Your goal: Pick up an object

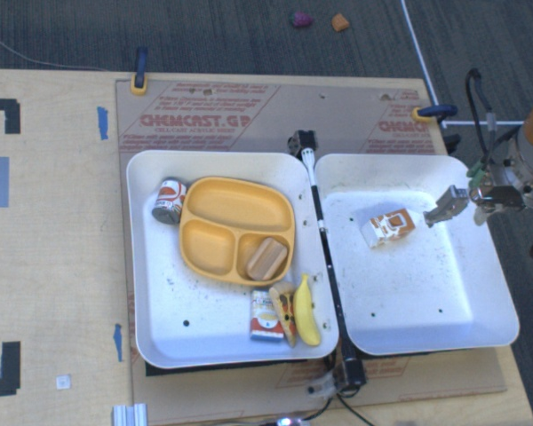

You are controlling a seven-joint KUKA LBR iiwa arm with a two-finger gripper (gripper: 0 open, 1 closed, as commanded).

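White right bin (426, 322) holds one small orange-and-white carton (390, 226), lying flat left of centre. Hand (457, 201) hovers near the bin's right rim, apart from it, nothing in it; finger spread cannot be told. Best: centre over carton, descend straight. Arm mostly cut off at right

the gripper (451, 204) is hanging over the right bin (480, 322), near a small orange-and-white carton (390, 227) lying inside.
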